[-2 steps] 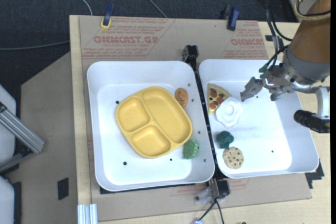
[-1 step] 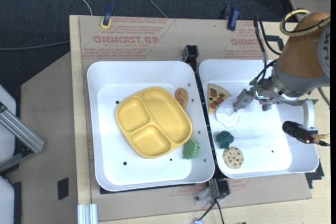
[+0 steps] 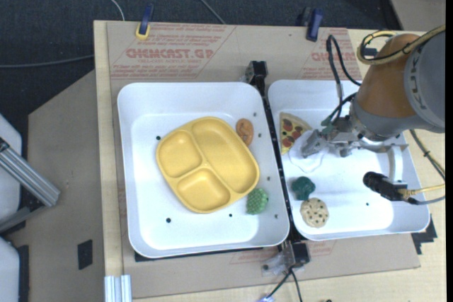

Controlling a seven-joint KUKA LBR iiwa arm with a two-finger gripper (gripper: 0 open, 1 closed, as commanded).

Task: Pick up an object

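My gripper (image 3: 309,147) hangs low over the left part of the right bin (image 3: 354,97), pointing toward that bin's left wall. A toy pizza slice (image 3: 291,129) lies just up and left of it, close to the tip. Below the gripper sit a dark green lump (image 3: 303,187) and a speckled cookie (image 3: 313,211). Nothing is visibly held. In the left bin (image 3: 141,152) there are a small orange-brown piece (image 3: 244,129) and a light green broccoli-like piece (image 3: 257,201).
A yellow divided plate (image 3: 206,163) takes up the middle of the left bin. The grey arm with its orange band (image 3: 386,85) covers the right bin's upper right. Cables (image 3: 340,67) trail along it. A black wall (image 3: 272,145) separates the bins.
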